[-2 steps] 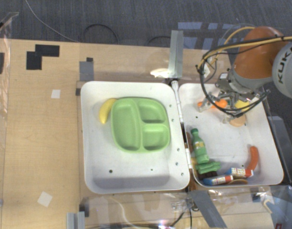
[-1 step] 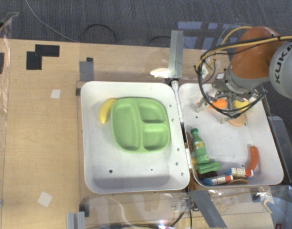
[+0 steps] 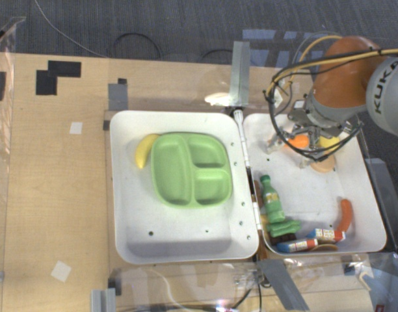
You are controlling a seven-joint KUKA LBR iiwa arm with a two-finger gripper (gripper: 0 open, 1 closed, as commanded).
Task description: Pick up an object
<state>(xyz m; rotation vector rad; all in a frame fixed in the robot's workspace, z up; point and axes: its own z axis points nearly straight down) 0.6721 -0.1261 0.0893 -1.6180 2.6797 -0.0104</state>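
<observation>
At nine o'clock, left bin (image 3: 131, 239): smooth green divided plate (image 3: 189, 169), yellow banana (image 3: 144, 150) tucked beside. Right bin (image 3: 374, 229): glossy green bottle (image 3: 271, 200), red sausage (image 3: 344, 216). At one o'clock, gripper (image 3: 313, 142) low over orange piece (image 3: 303, 141); pincer state cannot be told. Judged: descent stage; next, a secure grasp.

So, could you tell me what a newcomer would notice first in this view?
Probably the green divided plate in the middle of the left bin, a banana peeking from under its left edge. Then the arm's orange band over the right bin, above an orange object.
</observation>
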